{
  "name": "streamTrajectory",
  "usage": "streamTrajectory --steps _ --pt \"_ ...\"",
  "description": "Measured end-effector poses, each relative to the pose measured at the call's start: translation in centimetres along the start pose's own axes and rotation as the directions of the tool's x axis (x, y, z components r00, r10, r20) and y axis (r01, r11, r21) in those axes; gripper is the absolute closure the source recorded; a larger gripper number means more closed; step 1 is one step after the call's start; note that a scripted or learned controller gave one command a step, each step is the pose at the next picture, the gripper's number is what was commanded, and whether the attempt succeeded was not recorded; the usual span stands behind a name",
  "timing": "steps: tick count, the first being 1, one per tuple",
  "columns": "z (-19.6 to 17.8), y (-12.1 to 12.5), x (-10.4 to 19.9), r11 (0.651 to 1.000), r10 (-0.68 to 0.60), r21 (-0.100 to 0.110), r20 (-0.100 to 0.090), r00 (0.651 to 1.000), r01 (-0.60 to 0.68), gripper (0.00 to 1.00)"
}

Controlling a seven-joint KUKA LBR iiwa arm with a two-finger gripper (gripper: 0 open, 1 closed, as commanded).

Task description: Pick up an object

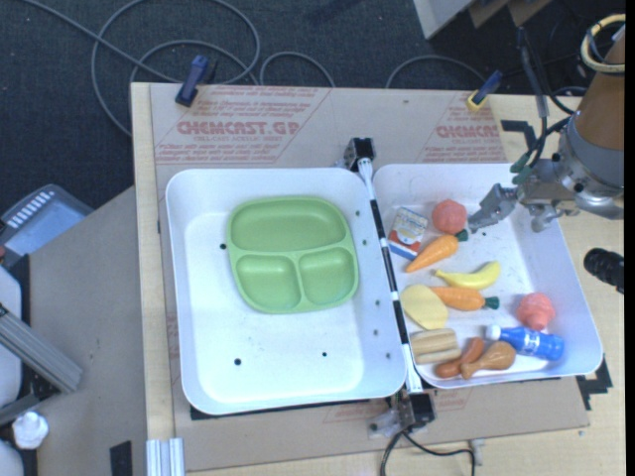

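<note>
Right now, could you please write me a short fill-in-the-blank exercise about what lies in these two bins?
1. The green divided tray lies in the ____ bin.
2. The yellow banana lies in the ____ bin.
3. The tray has ____ compartments.
4. The gripper hovers beside the red ball, over the ____ bin.

Missing words: left; right; three; right

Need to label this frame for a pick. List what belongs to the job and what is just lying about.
Belongs to the job:
gripper
right bin
tomato
carrot
banana
blue bottle
drumstick

Just lying about:
green tray in the left bin
blue clamp
floor cables
</note>
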State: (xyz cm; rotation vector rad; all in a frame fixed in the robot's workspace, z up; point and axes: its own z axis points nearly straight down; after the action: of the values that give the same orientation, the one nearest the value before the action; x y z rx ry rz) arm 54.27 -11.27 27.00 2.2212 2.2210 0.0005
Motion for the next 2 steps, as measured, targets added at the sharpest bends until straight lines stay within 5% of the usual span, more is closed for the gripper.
streamTrajectory --steps 1,2 --pt "11.0 0.6 -5.0 1.000 0.001 0.003 0.000 1.000 -0.001 0.00" --pt "18.6 6.6 -2.3 1.000 -0.001 0.000 0.000 1.000 0.001 0.00"
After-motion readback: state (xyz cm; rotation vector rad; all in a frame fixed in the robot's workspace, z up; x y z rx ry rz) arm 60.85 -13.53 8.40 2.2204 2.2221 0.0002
